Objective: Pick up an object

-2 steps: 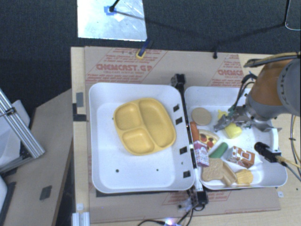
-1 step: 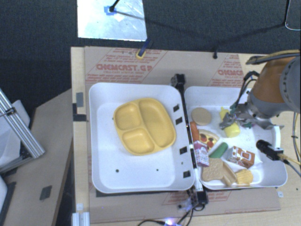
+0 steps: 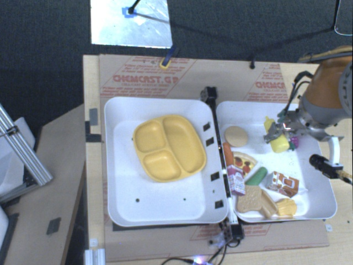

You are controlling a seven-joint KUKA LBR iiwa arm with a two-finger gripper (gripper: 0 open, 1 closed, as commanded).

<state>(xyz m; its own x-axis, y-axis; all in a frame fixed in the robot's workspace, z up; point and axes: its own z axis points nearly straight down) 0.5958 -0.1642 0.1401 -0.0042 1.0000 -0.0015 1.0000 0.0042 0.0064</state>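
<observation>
gripper [image 3: 278, 134] low in right bin [image 3: 325, 203], at a yellow toy [image 3: 280, 143] | whether it has closed on that toy we cannot tell | toy near bin's back (clear of the food pile, likely why chosen) | yellow tray [image 3: 165, 147] in left bin

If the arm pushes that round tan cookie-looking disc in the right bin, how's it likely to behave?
The round tan disc lies flat on the right bin floor, so it would probably slide rather than roll or tip. It looks like a rigid toy, likely light. Its low profile may make it hard for the gripper to grasp.
</observation>
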